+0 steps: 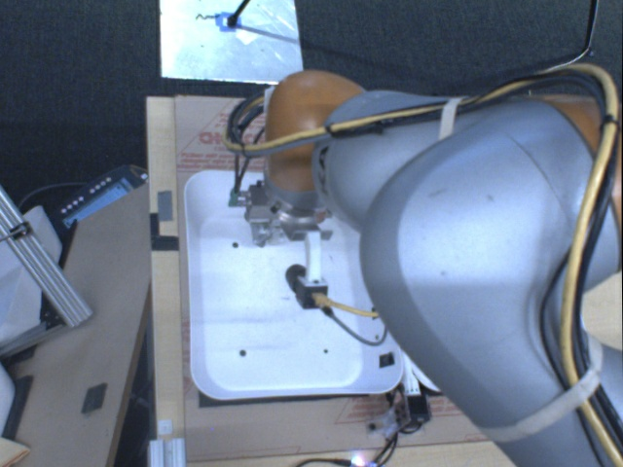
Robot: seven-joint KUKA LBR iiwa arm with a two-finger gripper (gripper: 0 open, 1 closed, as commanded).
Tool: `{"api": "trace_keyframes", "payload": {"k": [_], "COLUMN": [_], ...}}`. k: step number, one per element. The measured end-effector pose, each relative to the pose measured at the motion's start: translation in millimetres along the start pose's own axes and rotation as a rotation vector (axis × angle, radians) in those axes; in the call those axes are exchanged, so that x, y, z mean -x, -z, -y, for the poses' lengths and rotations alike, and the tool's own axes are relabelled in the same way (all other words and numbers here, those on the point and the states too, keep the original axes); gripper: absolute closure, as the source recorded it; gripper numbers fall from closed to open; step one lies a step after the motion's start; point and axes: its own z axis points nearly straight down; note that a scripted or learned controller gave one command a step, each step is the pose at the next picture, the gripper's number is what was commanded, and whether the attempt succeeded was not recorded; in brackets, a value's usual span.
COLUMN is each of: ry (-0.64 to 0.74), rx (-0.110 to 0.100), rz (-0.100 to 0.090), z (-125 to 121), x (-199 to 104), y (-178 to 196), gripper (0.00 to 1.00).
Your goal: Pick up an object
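Over the white bin [214, 358], near its far edge: gripper [292, 224].
Arm [467, 251] covers the bin's right side; finger state cannot be determined.

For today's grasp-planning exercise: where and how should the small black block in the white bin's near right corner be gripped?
Probably from straight above, across two opposite edges: the block lies flat, close to the rim of the bin, leaving little room sideways.

From my feed: arm [487, 251] shell looks smooth grey plastic/painted metal w/ soft sheen, orange band [302, 115] semi-gloss. White bin [219, 339] smooth glossy plastic. Bench [165, 261] matt cardboard-like board. Foil-ish sheet [229, 27] up top, shiny, crinkled.
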Motion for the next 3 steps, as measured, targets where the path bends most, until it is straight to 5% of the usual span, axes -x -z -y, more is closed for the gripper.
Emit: {"api": "trace_keyframes", "payload": {"k": [1,2,3], "ry": [0.002,-0.004,0.002], "rx": [0.004,-0.001,0.017], "rz": [-0.001,0.001,-0.005], "z": [-37,13,-2], "x": [-40,-24,-40], "y": [-12,33,185], "gripper": [1.0,1.0,1.0]}}
